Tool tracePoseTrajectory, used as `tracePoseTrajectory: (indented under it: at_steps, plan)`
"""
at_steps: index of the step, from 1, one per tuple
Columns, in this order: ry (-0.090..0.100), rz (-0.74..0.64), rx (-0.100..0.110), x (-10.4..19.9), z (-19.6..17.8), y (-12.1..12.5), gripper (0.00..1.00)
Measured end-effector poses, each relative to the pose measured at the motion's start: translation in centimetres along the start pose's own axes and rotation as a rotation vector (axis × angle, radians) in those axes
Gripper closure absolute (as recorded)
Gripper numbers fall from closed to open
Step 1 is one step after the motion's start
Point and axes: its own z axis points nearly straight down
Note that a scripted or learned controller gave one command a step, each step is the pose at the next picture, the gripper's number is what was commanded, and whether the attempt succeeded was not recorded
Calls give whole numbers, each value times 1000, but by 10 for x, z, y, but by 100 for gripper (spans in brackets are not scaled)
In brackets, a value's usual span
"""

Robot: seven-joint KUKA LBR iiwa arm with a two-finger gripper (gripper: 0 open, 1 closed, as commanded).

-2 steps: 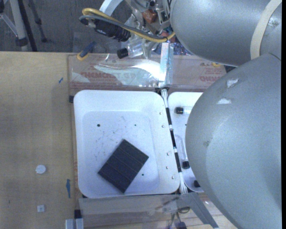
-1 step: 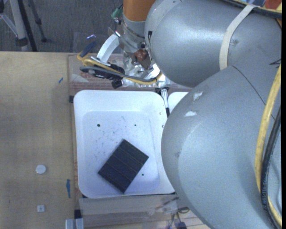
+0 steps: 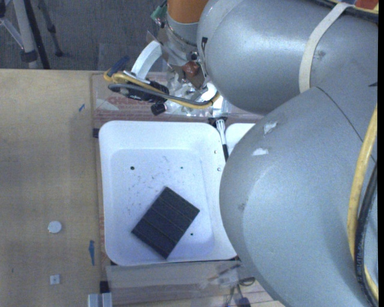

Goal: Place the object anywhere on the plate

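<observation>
A dark grey, ribbed, rectangular plate (image 3: 165,222) lies turned at an angle on the floor of the left white bin (image 3: 114,180), toward its front. My gripper (image 3: 183,81) hangs beyond the bin's back rim, well above and behind the plate. It is largely covered by the wrist with its orange band (image 3: 183,9). A small reddish-brown patch (image 3: 191,69) shows at the gripper, and I cannot tell whether it is an object or part of the tool.
Yellow and black cables (image 3: 141,87) loop out to the left of the gripper over the bench's back edge. The bulky grey arm (image 3: 300,180) covers most of the right bin (image 3: 237,135). The tan bench top (image 3: 42,180) stretches to the left.
</observation>
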Motion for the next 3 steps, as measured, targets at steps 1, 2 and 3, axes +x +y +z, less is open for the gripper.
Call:
tracePoseTrajectory:
  at_steps: [1,2,3]
  plan:
    - [-5,-265,2,-1,91,-6,100]
    - [-4,-265,2,-1,91,-6,0]
    - [-2,-81,2,5,214,-1,0]
